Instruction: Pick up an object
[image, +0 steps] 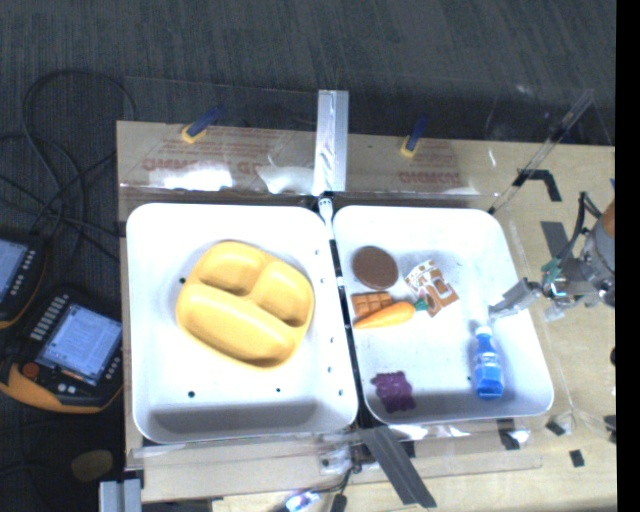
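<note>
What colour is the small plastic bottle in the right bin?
Blue with a white cap: the small plastic bottle, seen in the camera view.

Robot lab: bench bins, teach pendant

Two white bins sit side by side on the counter. The left bin holds a large yellow bread-like lump, lying near the middle. The right bin holds several small things: a brown disc near the top left, an orange carrot just below it with a waffle piece touching its upper side, a small printed carton to the right of the carrot, a purple grape bunch near the front wall, and a blue bottle lying towards the right wall. The tool hangs at the right bin's right edge, apart from all of them. Two handheld screens lie on the floor at left.
</note>
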